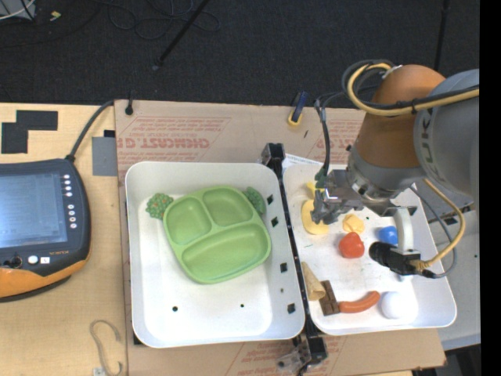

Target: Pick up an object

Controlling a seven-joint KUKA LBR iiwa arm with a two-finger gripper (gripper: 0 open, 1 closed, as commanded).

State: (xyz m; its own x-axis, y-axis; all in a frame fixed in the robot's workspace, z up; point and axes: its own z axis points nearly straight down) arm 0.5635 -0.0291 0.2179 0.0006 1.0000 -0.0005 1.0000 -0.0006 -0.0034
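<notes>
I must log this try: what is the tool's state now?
Tool: cannot be told, open or closed; it sits at a yellow object in the right bin.

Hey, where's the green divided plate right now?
In the camera view, the green divided plate lies in the left bin, near its middle, across the centre wall from the tool over the right bin.

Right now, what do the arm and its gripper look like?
The arm is bulky, rounded and grey, with a broad orange band above the wrist. A yellow cable loops beside that band. The gripper is small, made of dark grey metal.
</notes>
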